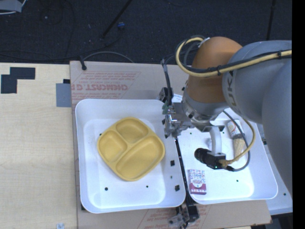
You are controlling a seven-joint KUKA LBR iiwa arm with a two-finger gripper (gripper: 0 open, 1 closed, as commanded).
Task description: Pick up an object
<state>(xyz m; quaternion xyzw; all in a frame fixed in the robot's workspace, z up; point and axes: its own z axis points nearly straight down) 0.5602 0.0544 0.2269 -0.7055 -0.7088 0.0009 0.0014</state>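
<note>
The grey arm with its orange band (214,56) reaches over the right shallow white plastic bin (259,185). Claw (171,125) sits at the divider between the 2 bins (finger state cannot be determined). A yellow 3-compartment plastic plate (131,148) lies flat in the left white bin (88,175); a small red-and-white packet (197,182) lies near the right bin's front-left corner

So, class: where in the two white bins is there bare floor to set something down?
Left white bin: bare strip along the near wall, below the yellow divided plate. Right white bin: bare patch right of the small red-and-white packet. Crowded under the grey arm.
</note>
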